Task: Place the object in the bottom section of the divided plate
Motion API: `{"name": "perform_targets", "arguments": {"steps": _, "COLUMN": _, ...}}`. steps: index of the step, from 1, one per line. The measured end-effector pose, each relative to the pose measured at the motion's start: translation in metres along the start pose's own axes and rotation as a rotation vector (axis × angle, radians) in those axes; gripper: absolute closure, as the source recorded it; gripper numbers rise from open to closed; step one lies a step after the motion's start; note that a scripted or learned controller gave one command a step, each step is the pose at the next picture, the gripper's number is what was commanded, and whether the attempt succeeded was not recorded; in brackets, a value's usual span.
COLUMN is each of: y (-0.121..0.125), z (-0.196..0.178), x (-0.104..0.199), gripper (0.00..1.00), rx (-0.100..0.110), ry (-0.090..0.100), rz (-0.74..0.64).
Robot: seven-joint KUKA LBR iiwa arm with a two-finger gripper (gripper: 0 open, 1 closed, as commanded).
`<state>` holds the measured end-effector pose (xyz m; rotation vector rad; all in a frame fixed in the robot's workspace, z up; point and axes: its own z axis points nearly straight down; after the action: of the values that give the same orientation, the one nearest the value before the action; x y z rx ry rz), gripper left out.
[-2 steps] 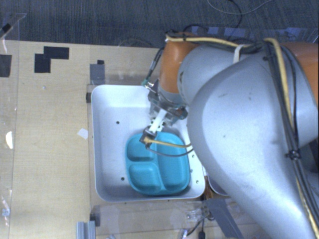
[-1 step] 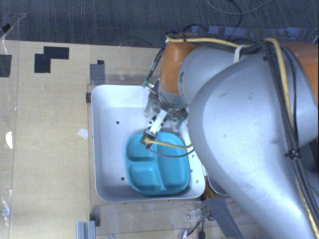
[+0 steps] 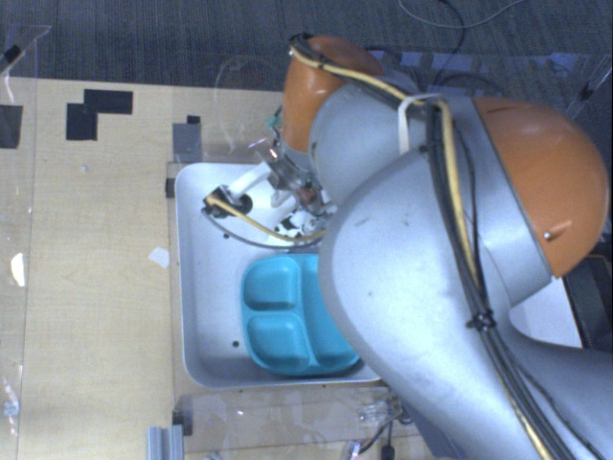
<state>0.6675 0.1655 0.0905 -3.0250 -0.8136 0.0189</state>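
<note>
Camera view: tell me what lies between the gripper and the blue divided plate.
In the camera view, only bare white bin floor separates the gripper from the blue divided plate.

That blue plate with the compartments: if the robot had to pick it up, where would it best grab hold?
Probably the divided plate's raised outer rim on the side facing the camera's left, coming from above. That edge lies bare in the white bin, with room beside it, while the arm covers the plate's right side.
</note>
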Motion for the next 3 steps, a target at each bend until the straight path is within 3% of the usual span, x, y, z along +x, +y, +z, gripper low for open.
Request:
{"name": "perform_targets", "arguments": {"steps": 1, "y": -0.030, "z": -0.125, "x": -0.014, "gripper": 0.00, "rx": -0.012, "ry": 0.018, "rz": 0.112}}
{"name": "perform_targets", "arguments": {"steps": 2, "y": -0.083, "z": -0.070, "x": -0.002, "gripper": 0.00, "rx": -0.013, "ry": 0.010, "rz": -0.148}}
{"name": "perform_targets", "arguments": {"steps": 3, "y": -0.069, "z": -0.056, "x": 0.019, "gripper": 0.00, "rx": -0.010, "ry": 0.017, "rz": 0.159}}
